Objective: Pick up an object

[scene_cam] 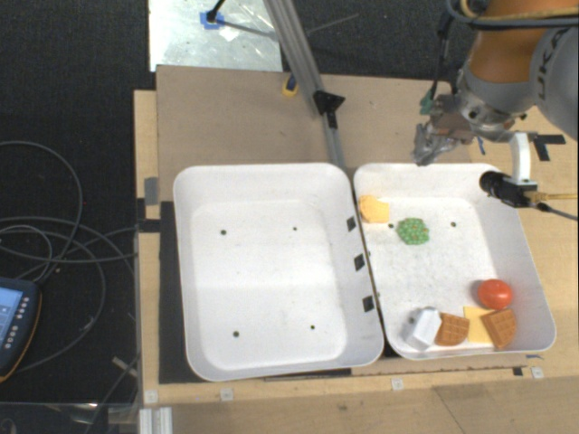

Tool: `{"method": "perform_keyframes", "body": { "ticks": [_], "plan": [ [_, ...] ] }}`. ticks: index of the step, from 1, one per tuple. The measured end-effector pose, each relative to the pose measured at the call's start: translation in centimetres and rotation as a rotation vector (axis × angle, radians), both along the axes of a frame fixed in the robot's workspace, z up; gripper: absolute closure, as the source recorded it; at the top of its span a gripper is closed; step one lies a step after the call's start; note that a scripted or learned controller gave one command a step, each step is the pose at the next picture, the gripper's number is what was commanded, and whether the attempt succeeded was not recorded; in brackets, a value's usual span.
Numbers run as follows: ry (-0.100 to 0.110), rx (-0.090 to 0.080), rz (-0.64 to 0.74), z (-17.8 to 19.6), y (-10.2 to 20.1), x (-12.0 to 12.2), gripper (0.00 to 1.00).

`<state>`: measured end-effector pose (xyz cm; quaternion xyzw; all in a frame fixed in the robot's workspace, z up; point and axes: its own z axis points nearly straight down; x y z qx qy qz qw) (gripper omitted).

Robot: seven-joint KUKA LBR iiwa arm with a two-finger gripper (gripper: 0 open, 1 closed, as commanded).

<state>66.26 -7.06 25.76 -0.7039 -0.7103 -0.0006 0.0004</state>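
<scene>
bench (pixel 235 125), claw (pixel 427 149) above bin rim (pixel 425 170)

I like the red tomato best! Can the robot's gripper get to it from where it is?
Probably yes. The gripper hangs above the right bin's far rim, and the tomato sits bare-topped near the front, slightly apart from the waffle pieces.

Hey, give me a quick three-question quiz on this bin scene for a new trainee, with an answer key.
1. True or false: the gripper hangs above the right bin's far rim.
2. Which lies nearest the divider: A) red tomato B) yellow piece C) green cluster?
3. Fill in: the white object lies by the right bin's ____ edge.

Key: 1 true; 2 B; 3 near.
</scene>
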Motion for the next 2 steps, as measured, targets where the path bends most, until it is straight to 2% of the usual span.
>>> {"method": "perform_keyframes", "body": {
  "ticks": [1,2],
  "plan": [
    [0.002,0.001,0.001,-1.1,5.8,-1.7,1.0],
    [0.001,0.001,0.002,-2.4,11.2,-2.5,1.0]
  ]
}}
